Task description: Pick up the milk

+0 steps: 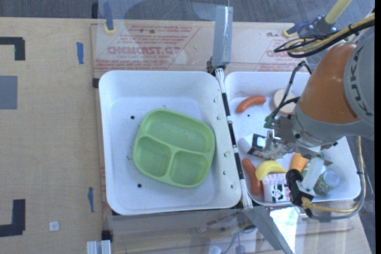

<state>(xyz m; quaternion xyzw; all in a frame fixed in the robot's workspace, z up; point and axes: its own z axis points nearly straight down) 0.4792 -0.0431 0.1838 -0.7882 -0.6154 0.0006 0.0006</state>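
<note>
The milk (275, 191) is a small white carton with black cow spots and a pink patch. It lies at the front edge of the right bin (351, 154), just below a yellow banana (269, 169). My gripper (265, 141) hangs over the middle of that bin, above and slightly left of the banana, a short way from the milk. The grey wrist with its orange band (328, 89) covers the bin's right part. Nothing shows in the gripper's hold.
The right bin also holds an orange sausage (250, 103), a pale round bun (281, 98), a red piece (250, 177), an orange carrot (298, 162) and a green bottle (324, 182). A green divided plate (173, 147) lies in the left bin (113, 128).
</note>
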